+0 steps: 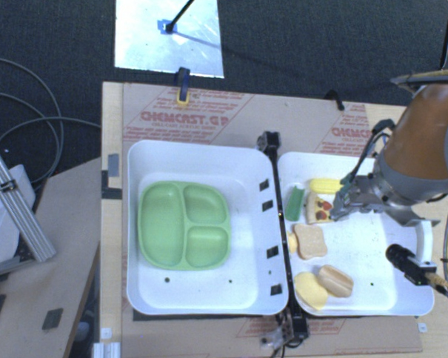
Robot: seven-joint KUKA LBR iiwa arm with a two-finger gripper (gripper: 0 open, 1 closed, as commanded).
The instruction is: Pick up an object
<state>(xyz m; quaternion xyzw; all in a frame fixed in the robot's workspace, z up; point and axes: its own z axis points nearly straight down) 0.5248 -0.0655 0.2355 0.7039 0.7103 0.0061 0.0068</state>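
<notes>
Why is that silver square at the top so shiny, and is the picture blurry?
In the camera view, the silver sheet bounces light back as glare; the arm looks soft and blurry, while the green tray looks evenly lit and fairly sharp.

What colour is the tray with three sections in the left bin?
Light green. The divided tray shows clearly in the camera view, lying flat in the left white bin.

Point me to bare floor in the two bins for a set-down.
Left bin: a free strip along the near wall, in front of the green divided tray. Right bin: open floor between the hot dog bun and the right wall. Crowded: the right bin's left side, where toast, pizza slice and gripper cluster.
</notes>
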